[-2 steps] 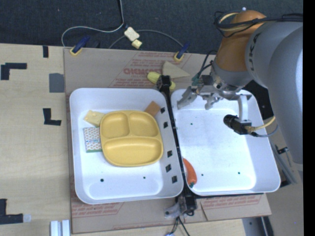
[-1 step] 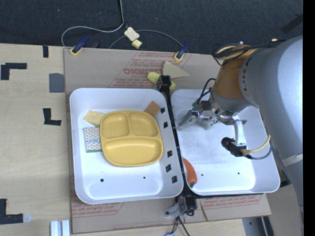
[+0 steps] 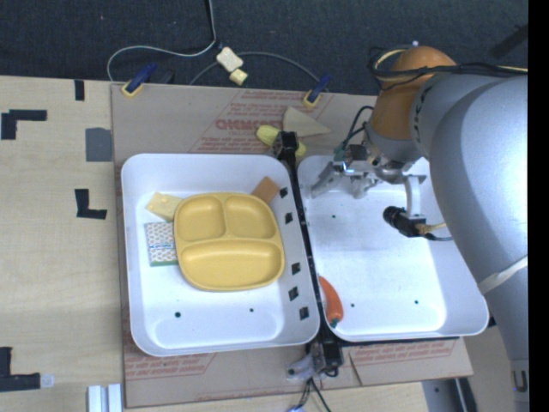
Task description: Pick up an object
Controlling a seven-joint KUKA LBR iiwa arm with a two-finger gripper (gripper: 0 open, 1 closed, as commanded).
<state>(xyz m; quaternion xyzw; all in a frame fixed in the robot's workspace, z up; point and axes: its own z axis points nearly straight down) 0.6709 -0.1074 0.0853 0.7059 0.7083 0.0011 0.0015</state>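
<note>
No object is yet seen lifted: the pincer (image 3: 360, 178) is held low over the far-left corner of the right bin (image 3: 429, 316), and nothing can be made out between its parts. Whether it is apart or together cannot be told from this slant, since the wrist hardware crowds it.

The pick is judged barely begun, with the reach, the closing and the lift all left to do.

The nearest candidate, an orange object (image 3: 331, 299), is seen lying against the right bin's left wall, near its front and well apart from the pincer. It appears small, elongated and smooth.

In the left bin (image 3: 146, 333) a yellow divided plate (image 3: 230, 240) is seen resting flat, with a patterned sponge (image 3: 159, 244) tucked against its left edge.
</note>
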